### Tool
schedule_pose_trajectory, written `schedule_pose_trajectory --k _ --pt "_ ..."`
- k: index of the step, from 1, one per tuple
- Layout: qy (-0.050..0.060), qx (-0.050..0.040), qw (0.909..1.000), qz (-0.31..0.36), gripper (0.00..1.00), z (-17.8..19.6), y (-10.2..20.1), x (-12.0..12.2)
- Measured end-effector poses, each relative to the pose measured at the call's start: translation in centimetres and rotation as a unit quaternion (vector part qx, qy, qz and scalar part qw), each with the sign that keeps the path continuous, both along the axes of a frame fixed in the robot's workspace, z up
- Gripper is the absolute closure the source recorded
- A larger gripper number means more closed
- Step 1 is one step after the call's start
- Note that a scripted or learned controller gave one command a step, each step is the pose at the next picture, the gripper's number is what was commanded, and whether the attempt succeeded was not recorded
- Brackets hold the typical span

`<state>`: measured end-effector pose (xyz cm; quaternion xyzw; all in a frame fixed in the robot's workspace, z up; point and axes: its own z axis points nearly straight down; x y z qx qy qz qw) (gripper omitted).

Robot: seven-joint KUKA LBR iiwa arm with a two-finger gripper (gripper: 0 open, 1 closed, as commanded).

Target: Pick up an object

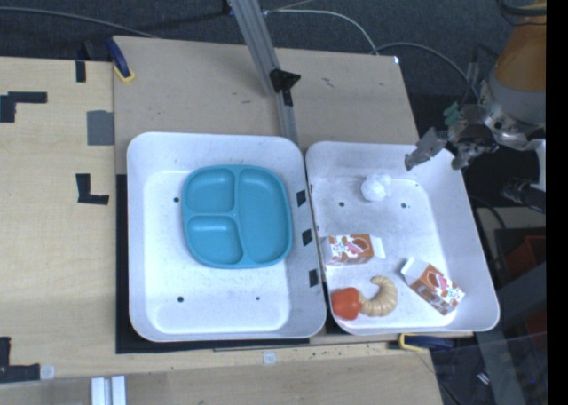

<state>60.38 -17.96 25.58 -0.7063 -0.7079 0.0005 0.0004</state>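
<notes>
Right bin (461,217) — perhaps five objects (351,249)

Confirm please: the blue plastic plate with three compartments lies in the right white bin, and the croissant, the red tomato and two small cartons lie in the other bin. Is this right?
Not quite. The camera view shows the blue three-compartment plastic plate in the left white bin. The tan croissant, the red tomato and the two small cartons lie in the other bin, the right white bin.
</notes>
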Motion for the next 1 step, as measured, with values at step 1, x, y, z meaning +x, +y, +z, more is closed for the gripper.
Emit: schedule_pose_trajectory --k 1 --pt "0.0 -0.0003 1.0 0.0 0.0 0.0 0.0 0.0"
